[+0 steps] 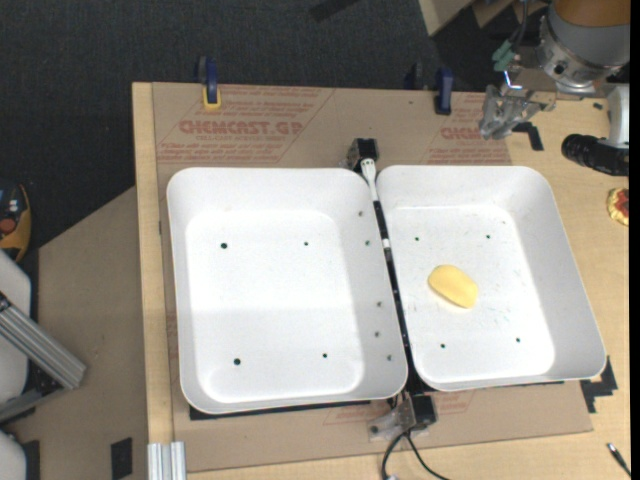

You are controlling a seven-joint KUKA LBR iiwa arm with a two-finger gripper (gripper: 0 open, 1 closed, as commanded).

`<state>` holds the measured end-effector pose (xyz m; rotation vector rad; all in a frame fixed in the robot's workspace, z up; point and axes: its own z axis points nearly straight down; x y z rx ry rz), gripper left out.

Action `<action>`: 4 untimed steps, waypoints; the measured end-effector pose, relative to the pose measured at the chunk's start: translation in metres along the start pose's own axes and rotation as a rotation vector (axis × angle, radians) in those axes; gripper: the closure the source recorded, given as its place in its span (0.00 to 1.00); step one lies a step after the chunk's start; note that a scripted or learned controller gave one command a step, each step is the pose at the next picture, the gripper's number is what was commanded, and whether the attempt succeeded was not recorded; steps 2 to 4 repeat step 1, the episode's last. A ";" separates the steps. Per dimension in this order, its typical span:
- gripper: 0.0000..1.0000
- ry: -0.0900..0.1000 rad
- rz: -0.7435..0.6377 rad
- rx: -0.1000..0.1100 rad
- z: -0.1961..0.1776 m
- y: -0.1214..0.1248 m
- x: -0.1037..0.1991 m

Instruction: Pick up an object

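The yellow object (453, 286) lay mid right bin (560, 228); the gripper (497, 118) hung beyond its far edge, jaws' state indiscernible.

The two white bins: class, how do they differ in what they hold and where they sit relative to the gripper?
The right bin holds a yellow object; the left bin shows just small dark dots. The right bin lies nearer the gripper, the left bin farther away. Both are shallow, white and rounded-cornered.

Arm (590, 18) cut off by top-right edge; end effector (500, 113) finger state too small to tell.
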<state>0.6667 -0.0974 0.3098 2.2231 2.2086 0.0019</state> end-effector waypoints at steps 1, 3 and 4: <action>1.00 0.008 -0.016 0.008 -0.005 -0.019 0.104; 1.00 0.008 -0.016 0.008 -0.005 -0.019 0.104; 1.00 0.008 -0.016 0.008 -0.005 -0.019 0.104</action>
